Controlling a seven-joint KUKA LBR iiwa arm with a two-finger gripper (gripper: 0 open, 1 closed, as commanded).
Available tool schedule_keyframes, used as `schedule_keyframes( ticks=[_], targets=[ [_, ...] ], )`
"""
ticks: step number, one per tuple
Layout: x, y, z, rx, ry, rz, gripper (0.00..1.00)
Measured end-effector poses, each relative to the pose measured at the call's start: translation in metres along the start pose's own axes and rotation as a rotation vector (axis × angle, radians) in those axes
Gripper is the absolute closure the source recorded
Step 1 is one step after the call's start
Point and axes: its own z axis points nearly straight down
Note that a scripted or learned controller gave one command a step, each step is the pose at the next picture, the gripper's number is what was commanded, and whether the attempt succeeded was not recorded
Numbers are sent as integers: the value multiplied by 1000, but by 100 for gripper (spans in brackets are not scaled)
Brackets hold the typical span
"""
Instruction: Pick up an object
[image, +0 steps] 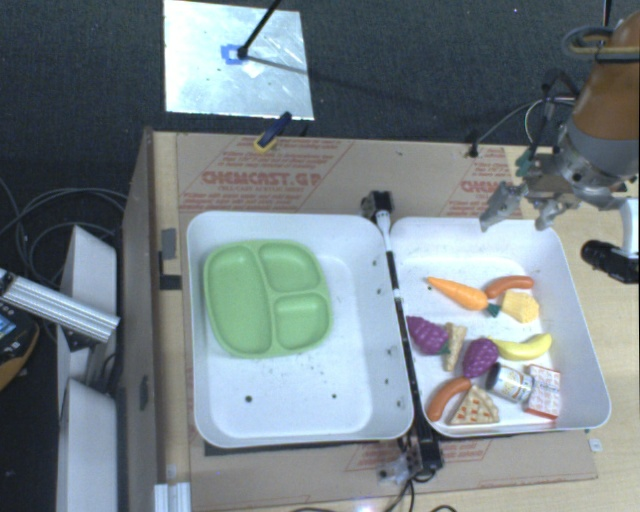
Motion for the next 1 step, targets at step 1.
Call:
schedule_keyframes(
  ticks=[1],
  targets=[
    [19,-8,156,6,1,1,0]
  ],
)
